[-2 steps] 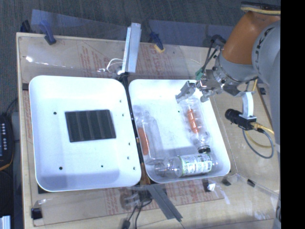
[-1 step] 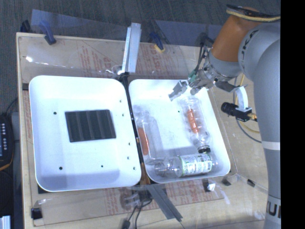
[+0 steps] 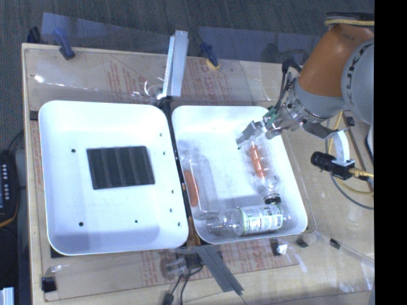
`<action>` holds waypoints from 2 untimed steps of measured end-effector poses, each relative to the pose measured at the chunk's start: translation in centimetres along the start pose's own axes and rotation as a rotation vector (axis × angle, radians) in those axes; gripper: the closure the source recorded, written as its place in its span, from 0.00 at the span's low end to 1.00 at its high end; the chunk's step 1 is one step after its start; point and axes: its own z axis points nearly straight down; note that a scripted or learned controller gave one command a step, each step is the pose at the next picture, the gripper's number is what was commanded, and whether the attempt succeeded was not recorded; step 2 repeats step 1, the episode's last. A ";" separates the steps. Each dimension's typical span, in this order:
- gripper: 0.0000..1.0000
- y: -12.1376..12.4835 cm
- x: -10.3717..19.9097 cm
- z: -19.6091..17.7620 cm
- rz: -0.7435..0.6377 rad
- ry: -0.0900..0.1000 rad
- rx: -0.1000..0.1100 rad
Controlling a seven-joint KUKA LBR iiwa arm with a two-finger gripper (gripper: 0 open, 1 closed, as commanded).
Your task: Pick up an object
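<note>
Pick not yet accomplished: the gripper (image 3: 254,132) hangs over the upper right of the right bin (image 3: 219,122), fingers spread apart and grasping nothing, just above the bottle with orange contents (image 3: 259,164). Three clear bottles lie in this bin: that one, another along the left wall (image 3: 193,182), and a labelled bottle (image 3: 254,221) at the lower edge. The left bin (image 3: 63,126) holds one dark ribbed panel (image 3: 121,167)

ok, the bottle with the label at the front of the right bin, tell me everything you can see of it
The labelled bottle is clear plastic by the look of it, lying on its side along the near wall of the right bin. A pale printed label wraps its middle and a dark cap sits at its right end. It looks intact; contents can't be judged. Its left end lies close to another clear bottle. The gripper is apart, near the bin's far side.
</note>
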 end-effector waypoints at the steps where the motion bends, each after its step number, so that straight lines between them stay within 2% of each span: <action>1: 0.00 5.2 -1.3 -3.8 0.302 -0.001 -0.001; 2: 0.00 5.2 -1.3 -3.8 0.302 -0.001 -0.001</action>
